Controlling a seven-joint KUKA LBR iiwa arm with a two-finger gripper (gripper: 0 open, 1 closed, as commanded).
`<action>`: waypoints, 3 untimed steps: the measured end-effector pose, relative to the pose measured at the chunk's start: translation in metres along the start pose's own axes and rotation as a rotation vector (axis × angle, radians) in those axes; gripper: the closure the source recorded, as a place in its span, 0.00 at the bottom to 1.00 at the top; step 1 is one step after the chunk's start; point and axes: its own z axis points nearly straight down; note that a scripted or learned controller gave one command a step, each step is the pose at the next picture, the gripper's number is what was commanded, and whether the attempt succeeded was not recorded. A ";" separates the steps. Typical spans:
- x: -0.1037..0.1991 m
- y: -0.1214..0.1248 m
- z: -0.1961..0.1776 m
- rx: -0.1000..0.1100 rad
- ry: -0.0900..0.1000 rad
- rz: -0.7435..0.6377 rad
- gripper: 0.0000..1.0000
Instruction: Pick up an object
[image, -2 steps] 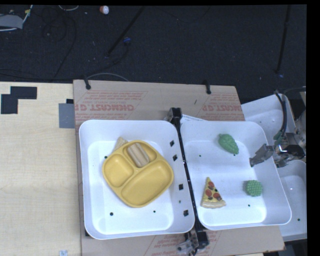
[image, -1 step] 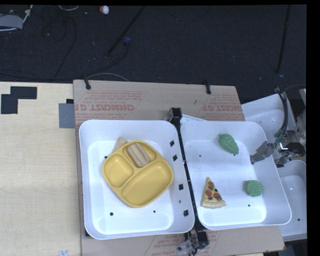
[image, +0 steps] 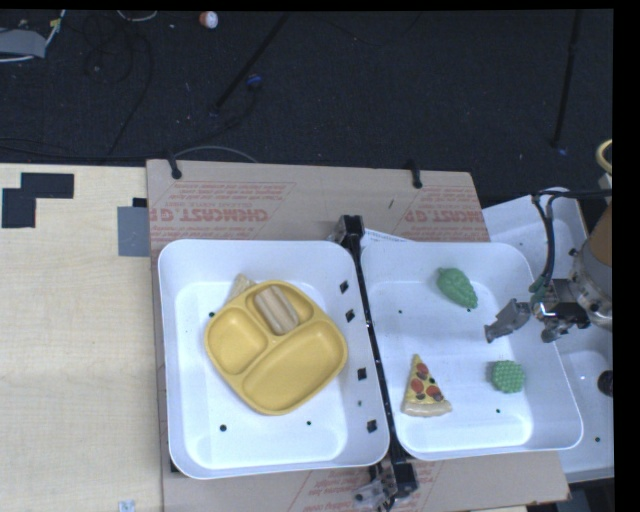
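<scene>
The right bin (image: 470, 440) holds three toy foods: a long green vegetable (image: 457, 287) at the back, a round green knobbly piece (image: 508, 376) on the right, and a pizza slice (image: 425, 387) near the divider. My gripper (image: 522, 331) hangs over the bin's right side, between the two green pieces and touching neither. It is open, its fingers spread with nothing between them. One finger (image: 503, 323) points left toward the bin's middle.
The left bin (image: 190, 420) bears a yellow divided plate (image: 240, 345) with a toy hot dog (image: 277, 308) in its rear compartment. A black divider (image: 365, 340) separates the bins. Cables (image: 548, 240) hang near the arm on the right.
</scene>
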 end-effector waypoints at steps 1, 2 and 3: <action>0.008 -0.007 0.049 0.001 0.001 0.000 0.00; 0.016 -0.002 0.097 0.001 0.001 0.002 0.00; 0.014 -0.002 0.085 0.000 0.000 0.004 1.00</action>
